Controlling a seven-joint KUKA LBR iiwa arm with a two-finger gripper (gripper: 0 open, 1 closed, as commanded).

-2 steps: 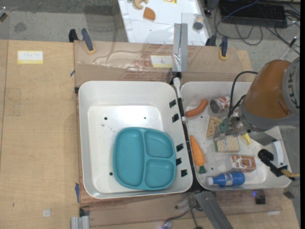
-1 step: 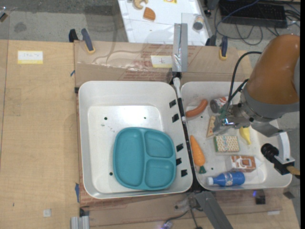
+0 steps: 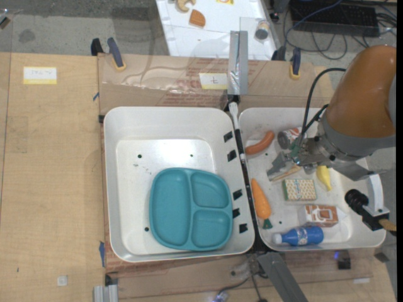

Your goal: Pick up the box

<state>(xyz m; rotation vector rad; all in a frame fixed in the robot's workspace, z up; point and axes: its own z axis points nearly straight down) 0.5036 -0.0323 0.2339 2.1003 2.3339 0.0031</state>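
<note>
The box (image 3: pixel 321 214) is a small orange-and-white carton lying flat in the right bin (image 3: pixel 362 234), near its front right. My gripper (image 3: pixel 284 164) hangs low over the middle of that bin, up and to the left of the box and well apart from it. A tan checkered cracker-like block (image 3: pixel 300 189) lies between the gripper and the box. Nothing is visibly held.
The right bin also holds a sausage (image 3: pixel 259 143), a carrot (image 3: pixel 261 198), a can (image 3: pixel 289 136), a yellow banana (image 3: pixel 323 177) and a blue bottle (image 3: pixel 300 236) just in front of the box. A teal divided plate (image 3: pixel 191 209) lies in the left bin (image 3: pixel 126 168).
</note>
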